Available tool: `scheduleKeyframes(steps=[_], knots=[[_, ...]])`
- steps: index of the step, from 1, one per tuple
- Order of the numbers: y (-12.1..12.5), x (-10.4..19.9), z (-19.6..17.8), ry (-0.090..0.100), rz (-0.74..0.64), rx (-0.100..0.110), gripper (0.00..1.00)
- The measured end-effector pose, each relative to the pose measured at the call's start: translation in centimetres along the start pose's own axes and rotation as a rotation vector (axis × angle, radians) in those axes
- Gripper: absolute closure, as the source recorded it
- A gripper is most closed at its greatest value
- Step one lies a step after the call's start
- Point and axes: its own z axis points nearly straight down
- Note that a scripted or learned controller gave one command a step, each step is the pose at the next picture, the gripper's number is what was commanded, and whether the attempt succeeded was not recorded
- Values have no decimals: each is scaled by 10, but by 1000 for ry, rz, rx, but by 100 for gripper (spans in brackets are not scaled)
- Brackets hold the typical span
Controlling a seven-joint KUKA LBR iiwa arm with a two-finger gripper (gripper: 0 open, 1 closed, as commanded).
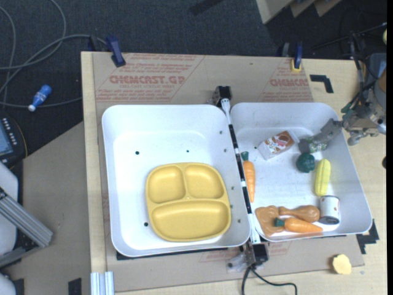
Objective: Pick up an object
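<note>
The gripper (314, 142) is seen low over the far right part of the right bin (353, 171), just above a green ball (306, 162); whether anything is clasped cannot be told. Nothing is seen lifted, so the pick is judged not yet done. A yellow corn cob (322, 177) lies just beside the ball, and a divided yellow plate (187, 200) rests in the left bin (123, 165).

The brown board (184, 78) under the bins bears "CHEMCAST GP" in red, printed twice along its far edge
</note>
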Motion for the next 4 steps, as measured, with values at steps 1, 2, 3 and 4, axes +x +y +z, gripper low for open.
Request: scheduleKeyframes(steps=[1, 2, 3, 4], knots=[[-47, 45, 125, 5, 0, 10, 0], [61, 54, 118, 0, -5, -4, 0], [23, 50, 119, 2, 2, 5, 0], [25, 51, 108, 0, 0, 0, 100]])
